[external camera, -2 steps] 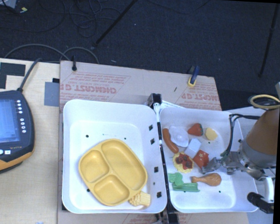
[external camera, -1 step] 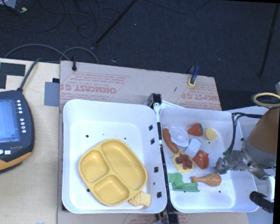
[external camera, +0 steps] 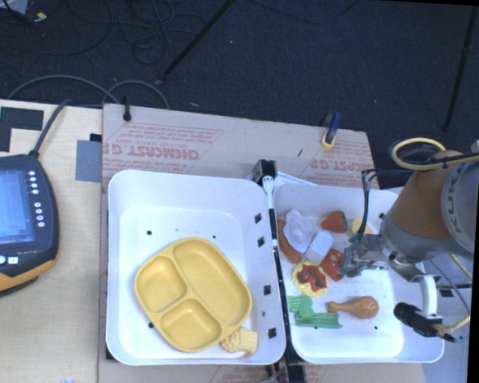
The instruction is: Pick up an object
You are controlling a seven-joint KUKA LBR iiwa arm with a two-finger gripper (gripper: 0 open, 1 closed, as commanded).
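Two shallow white plastic bins sit side by side on a brown cardboard sheet [external camera: 226,149] with red print, which lies on a pale wood bench [external camera: 17,327]; dark carpet with loose cables [external camera: 87,37] runs behind. Far left there's a teach pendant [external camera: 8,219] with a lit screen and orange trim. The left bin [external camera: 133,195] has a smooth yellow divided plate [external camera: 191,294] with three compartments, plus a ribbed yellow toy [external camera: 240,340] touching its lower right edge. The right bin [external camera: 376,343] is crowded with toy food: a sausage [external camera: 289,246], a clear crumpled wrapper [external camera: 302,228], a red wedge [external camera: 334,222], a pizza-like disc [external camera: 309,278], green pieces [external camera: 311,313] and a brown drumstick [external camera: 356,306]. The gripper [external camera: 351,260] is down among the red pieces by the disc, arm coming in from the right. Can't tell how its fingers stand, too small and cluttered.
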